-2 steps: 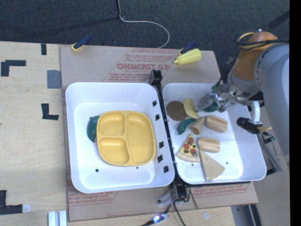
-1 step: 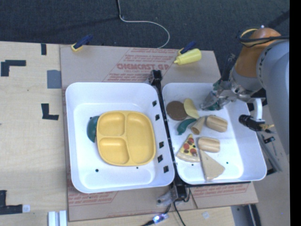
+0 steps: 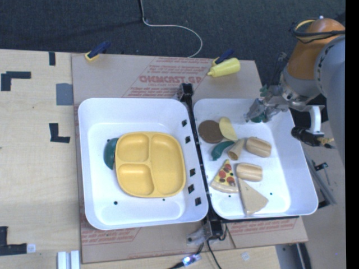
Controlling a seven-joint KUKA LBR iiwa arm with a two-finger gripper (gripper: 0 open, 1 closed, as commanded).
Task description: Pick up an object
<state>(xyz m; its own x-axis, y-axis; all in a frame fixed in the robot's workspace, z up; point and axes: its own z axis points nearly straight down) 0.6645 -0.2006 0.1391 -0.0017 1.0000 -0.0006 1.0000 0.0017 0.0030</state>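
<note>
cardboard-covered bench (image 3: 162, 77), two white bins (image 3: 90, 116)

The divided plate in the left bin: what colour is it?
Yellow. The divided plate shows in the camera view.

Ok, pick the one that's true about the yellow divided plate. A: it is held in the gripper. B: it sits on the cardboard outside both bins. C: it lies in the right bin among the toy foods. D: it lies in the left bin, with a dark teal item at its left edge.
D: the yellow divided plate rests in the left bin, with a dark teal item poking out at its left edge.
</note>
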